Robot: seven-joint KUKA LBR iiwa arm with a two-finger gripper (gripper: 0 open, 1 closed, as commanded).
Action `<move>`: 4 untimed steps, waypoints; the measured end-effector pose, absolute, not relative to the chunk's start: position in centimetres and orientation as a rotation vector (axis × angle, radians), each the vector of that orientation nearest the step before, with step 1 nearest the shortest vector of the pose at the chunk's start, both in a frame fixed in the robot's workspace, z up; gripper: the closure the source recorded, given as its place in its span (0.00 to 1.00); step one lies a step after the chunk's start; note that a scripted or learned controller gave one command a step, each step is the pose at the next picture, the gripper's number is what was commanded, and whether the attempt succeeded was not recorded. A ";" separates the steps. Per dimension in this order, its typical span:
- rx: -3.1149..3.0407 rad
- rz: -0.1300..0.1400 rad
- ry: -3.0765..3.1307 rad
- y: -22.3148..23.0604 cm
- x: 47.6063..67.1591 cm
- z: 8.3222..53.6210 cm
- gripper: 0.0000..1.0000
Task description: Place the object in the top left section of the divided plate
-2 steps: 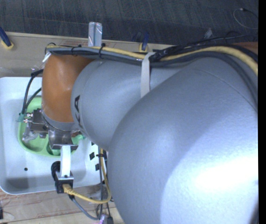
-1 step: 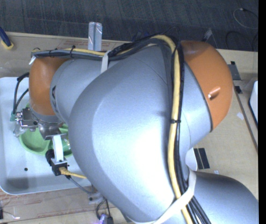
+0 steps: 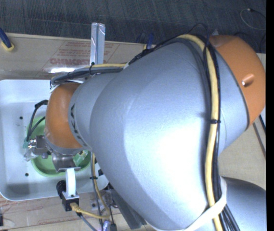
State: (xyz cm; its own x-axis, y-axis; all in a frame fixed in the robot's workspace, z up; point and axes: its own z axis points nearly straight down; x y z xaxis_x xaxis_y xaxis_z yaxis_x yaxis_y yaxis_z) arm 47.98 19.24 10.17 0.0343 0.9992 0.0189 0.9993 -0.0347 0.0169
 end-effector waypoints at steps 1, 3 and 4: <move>-2.332 0.003 -2.101 21.9 47.5 17.8 0.00; -2.043 0.008 -2.381 15.0 52.7 19.5 0.00; -1.950 0.007 -2.458 17.5 48.5 16.8 0.00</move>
